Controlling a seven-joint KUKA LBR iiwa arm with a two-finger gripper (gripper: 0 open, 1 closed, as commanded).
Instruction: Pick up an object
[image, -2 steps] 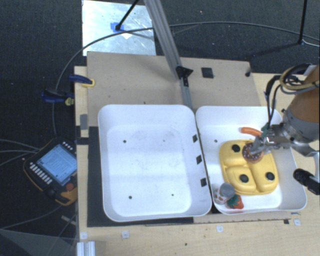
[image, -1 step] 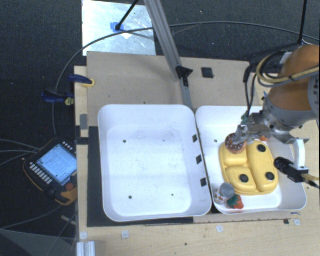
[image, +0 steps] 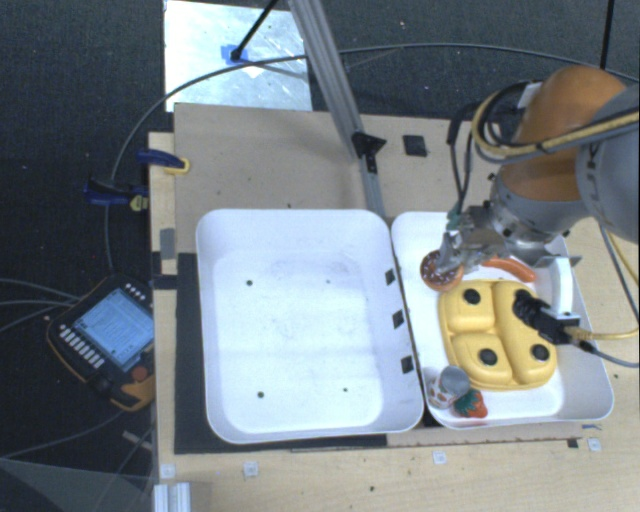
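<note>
Tool (image: 447, 258) over brown disc (image: 437, 270) (grip state unclear), yellow tray (image: 493, 335) in right bin (image: 590, 398), no legible writing

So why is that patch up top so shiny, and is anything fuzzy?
In the camera view, the shiny patch on the floor above the bench is glare from light bouncing off it; the left bin looks evenly lit with soft shadows at its walls; the gripper and the small things by it look a bit blurry.
</note>
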